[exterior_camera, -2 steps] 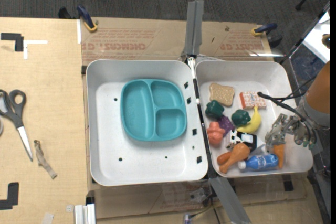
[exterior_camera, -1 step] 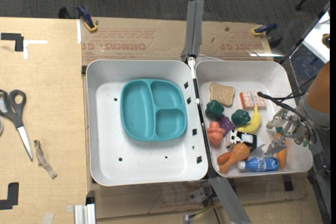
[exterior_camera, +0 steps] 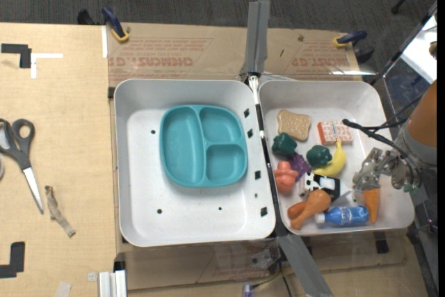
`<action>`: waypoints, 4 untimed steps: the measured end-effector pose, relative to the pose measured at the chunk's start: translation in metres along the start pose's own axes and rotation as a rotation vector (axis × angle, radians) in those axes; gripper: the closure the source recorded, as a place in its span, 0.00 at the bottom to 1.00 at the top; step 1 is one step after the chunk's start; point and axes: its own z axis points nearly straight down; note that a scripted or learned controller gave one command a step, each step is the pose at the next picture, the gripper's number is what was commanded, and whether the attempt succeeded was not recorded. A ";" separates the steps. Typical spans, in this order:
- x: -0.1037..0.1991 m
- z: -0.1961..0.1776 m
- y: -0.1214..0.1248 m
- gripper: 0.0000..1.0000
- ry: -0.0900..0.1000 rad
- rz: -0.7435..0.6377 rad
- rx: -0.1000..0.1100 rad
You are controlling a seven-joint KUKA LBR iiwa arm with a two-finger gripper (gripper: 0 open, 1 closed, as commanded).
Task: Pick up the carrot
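The gripper (exterior_camera: 368, 174) hangs at the right side of the frame, low over the right bin (exterior_camera: 375, 102), its metal fingers pointing down and to the left, and the gap between them cannot be told from this slanted view. Directly below it, touching or nearly touching the fingertips, lies the carrot (exterior_camera: 372, 204), a short orange cone near the bin's lower right wall, its thick end up towards the gripper and its tip pointing to the bottom of the frame. Nothing shows the carrot between the fingers, so it reads as lying loose on the bin floor. Just left of it rests a blue bottle (exterior_camera: 345, 216), and further left an orange drumstick (exterior_camera: 310, 207), a black and white toy (exterior_camera: 321, 183), a yellow banana (exterior_camera: 336, 161) and a green broccoli piece (exterior_camera: 318, 154). A slice of toast (exterior_camera: 293, 124) lies towards the bin's upper left. In the left bin (exterior_camera: 132, 163) sits a teal divided plate (exterior_camera: 204, 146), and scissors (exterior_camera: 21, 153) lie on the bench at the far left. To do the grasp well, the fingers should straddle the carrot's thick upper half across its width, coming straight down so they miss the blue bottle beside it and the bin wall on the right, then close firmly before lifting, since the tapered shape could probably slip out downward.
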 end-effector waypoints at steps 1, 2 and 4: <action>0.000 0.000 0.000 0.00 0.000 0.000 0.000; -0.001 -0.010 0.001 1.00 -0.003 -0.002 0.001; -0.003 -0.019 0.001 1.00 -0.007 -0.004 0.001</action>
